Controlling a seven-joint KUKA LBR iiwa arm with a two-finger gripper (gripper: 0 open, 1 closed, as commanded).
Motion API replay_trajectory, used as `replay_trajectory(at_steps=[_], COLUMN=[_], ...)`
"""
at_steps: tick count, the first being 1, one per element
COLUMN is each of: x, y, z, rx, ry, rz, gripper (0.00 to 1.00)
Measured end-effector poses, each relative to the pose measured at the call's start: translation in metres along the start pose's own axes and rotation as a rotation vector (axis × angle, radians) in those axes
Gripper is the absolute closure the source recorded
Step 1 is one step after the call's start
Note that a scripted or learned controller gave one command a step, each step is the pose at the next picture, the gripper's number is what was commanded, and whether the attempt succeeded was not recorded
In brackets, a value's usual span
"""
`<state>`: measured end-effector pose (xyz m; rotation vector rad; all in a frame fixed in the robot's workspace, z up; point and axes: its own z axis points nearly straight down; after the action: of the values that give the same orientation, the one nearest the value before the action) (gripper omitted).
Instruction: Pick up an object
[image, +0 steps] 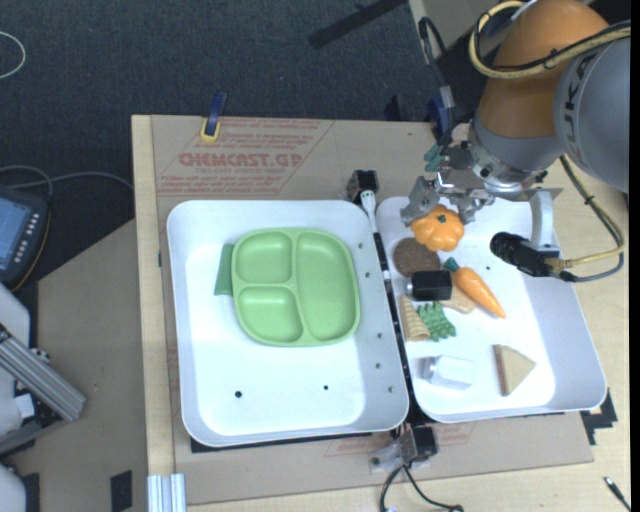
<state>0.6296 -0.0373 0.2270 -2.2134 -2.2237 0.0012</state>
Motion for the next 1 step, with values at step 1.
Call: replay_trajectory(at_steps=[1], x=[0.0471], y=[-0.0210], z=[0.0119], rx=[0.001], ry=[0.000], rz=[0.000], gripper=[1.00])
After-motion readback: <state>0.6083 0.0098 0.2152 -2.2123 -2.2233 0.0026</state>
